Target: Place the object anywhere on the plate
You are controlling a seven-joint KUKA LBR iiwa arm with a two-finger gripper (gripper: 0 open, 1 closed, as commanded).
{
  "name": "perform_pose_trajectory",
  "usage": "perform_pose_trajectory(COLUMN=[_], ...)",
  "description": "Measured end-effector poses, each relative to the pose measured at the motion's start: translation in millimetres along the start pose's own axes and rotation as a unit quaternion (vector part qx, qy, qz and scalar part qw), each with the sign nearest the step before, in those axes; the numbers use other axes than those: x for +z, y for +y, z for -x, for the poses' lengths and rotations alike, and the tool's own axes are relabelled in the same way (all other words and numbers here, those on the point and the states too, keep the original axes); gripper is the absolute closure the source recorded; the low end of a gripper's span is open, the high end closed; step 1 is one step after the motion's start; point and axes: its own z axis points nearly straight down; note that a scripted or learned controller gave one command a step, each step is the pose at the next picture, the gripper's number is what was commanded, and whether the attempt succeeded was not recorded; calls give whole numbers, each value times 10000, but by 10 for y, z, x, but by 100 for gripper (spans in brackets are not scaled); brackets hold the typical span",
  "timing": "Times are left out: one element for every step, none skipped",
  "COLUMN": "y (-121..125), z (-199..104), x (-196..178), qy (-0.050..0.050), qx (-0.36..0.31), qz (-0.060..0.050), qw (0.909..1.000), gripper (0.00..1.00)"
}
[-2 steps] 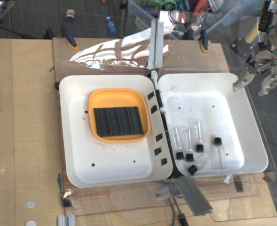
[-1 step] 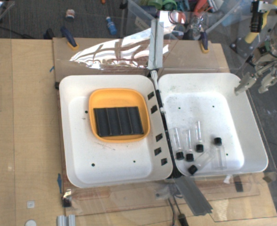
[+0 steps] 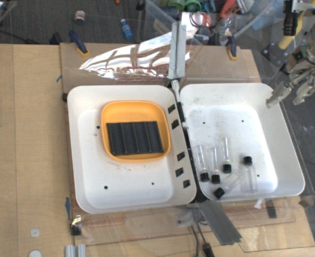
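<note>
Holding a dark ridged insert, the orange plate fills the left bin; clear vials lie in the right bin; whether the gripper is apart or together, I cannot tell

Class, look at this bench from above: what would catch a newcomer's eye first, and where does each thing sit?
The orange plate stands out first, sitting in the left bin with a dark ribbed block lying on it. Next come the clear vials with black caps, clustered at the near side of the right bin. The tool hangs at the right bin's far right corner.
</note>
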Motion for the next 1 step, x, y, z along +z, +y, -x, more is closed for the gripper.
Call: perform_pose_trajectory(y=[13], z=[-48], x=[153], qy=[-8], qx=[96], qz=[25], qw=[10000], gripper=[0])
